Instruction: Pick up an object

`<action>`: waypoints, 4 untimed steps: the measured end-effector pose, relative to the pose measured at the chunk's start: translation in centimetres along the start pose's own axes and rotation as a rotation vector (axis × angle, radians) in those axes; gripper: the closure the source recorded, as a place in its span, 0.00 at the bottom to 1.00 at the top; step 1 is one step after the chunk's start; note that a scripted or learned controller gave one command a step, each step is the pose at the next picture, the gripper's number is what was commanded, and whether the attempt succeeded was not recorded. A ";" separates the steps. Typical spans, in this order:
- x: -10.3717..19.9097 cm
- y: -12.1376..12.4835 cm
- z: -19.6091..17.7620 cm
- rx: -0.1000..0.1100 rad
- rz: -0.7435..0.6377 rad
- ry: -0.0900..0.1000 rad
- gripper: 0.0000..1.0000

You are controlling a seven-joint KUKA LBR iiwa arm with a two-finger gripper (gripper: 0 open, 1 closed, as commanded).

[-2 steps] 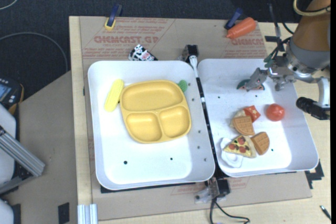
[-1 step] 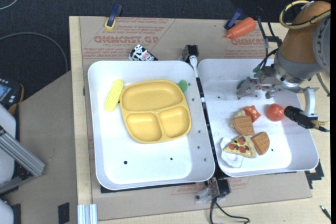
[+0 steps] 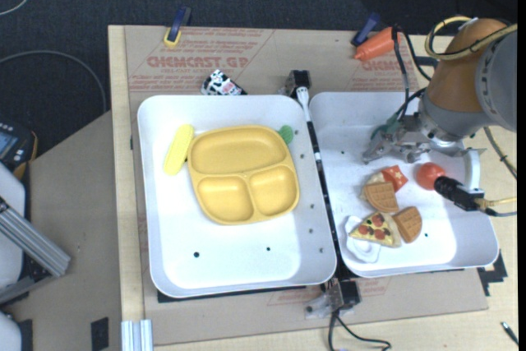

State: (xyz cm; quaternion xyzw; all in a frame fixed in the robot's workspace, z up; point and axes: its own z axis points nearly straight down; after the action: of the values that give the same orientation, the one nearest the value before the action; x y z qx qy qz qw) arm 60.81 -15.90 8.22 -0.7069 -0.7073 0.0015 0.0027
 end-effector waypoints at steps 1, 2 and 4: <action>-0.1 0.2 -1.4 -0.007 0.001 -0.002 1.00; -0.6 -0.5 -6.2 -0.012 0.002 -0.004 1.00; -1.1 -0.3 -14.6 -0.013 0.000 -0.004 1.00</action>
State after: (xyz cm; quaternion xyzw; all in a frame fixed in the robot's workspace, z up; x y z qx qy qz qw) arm 60.63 -17.03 22.78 -0.7069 -0.7073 -0.0015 -0.0034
